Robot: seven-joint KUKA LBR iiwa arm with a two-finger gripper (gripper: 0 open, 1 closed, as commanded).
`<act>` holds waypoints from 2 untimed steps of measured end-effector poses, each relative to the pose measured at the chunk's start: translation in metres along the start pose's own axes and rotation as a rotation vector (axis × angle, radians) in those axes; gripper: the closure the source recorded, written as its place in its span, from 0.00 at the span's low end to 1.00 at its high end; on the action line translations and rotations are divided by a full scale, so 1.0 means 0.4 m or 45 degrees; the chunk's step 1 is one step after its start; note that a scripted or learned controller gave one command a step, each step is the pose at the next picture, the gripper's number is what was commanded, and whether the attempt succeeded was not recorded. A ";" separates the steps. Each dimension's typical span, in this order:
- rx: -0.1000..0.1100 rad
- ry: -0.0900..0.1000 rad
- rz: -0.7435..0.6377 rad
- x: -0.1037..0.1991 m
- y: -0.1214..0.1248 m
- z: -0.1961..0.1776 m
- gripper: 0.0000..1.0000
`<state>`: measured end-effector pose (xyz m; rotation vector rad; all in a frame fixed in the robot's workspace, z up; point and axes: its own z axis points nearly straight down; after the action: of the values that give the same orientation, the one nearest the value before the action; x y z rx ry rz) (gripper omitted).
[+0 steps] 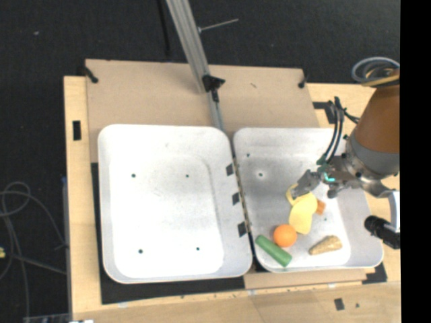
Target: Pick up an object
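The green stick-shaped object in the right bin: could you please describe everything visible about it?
The green object is a short, rounded bar, plain matte green, probably plastic or foam. It lies flat and slanted in the right bin, at its near-left corner by the rim. The orange ball sits against its upper side. The gripper is well away from it.

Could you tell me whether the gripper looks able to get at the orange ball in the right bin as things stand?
Probably yes: the orange ball lies uncovered below the gripper, though the yellow piece and green cylinder crowd it.
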<state>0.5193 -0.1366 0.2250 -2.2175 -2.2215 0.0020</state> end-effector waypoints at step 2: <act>0.000 -0.003 0.004 -0.025 -0.004 0.110 0.00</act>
<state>0.5178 -0.1465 0.1811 -2.2228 -2.2190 0.0046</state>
